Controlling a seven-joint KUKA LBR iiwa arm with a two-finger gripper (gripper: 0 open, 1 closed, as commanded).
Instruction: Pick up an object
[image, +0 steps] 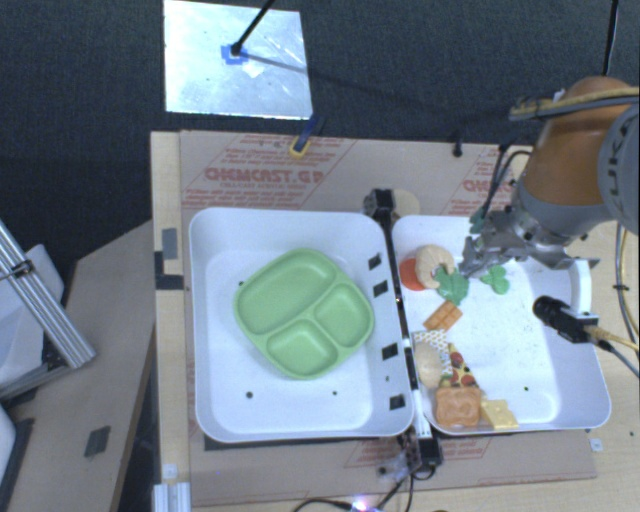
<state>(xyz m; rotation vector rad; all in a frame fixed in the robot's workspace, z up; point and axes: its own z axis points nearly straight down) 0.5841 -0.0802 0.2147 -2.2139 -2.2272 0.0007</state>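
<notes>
A: What sits in the left bin (215, 300)?

B: A green tray (303, 313) with three compartments, lying tilted near the middle of that bin. All three compartments are bare.

A: And the right bin (570, 385)?

B: Toy food, mostly along its left side. At the upper left there is a red piece (410, 273) touching a pale round bun (434, 264). Just right of the bun lies a green leafy piece (455, 286), and a smaller green bit (497, 283) lies a little further right. Below them is an orange wafer (442, 317), set at a slant. Lower still come a pale roll (431, 364), a small pizza slice (461, 377), a brown waffle (458, 407) and a yellow cheese cube (498, 414) at the lower edge.

A: Where is the arm (580, 165)?

B: It comes in from the upper right of the frame. The pincer (481, 262) hangs low over the upper part of the right bin, right above the green leafy piece and just beside the bun.

A: Has it got hold of anything?

B: I cannot tell. The fingers are a dark tangle against the green pieces, so how wide they stand is unclear, and nothing shows plainly between them.

A: Anything else on the bench (250, 170)?

B: Brown printed cardboard under both bins, and a black clip strip (395, 320) running between them.
</notes>
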